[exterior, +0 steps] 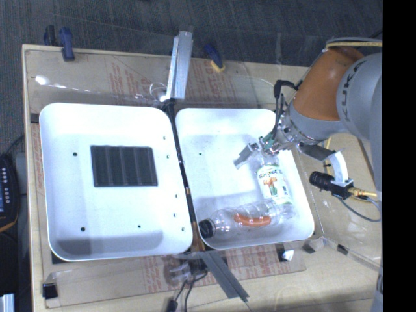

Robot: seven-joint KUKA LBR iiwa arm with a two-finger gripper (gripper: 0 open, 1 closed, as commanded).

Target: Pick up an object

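The gripper [260,149] hangs over the right bin [214,125], above a clear bottle [250,216]; its grasp state cannot be determined.

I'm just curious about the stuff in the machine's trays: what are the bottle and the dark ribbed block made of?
The bottle, lying in the right bin, looks like clear thin plastic: you see through it to orange contents, and it has a black cap. The dark ribbed block in the left bin looks matte, perhaps rubber or foam; the view leaves that open.
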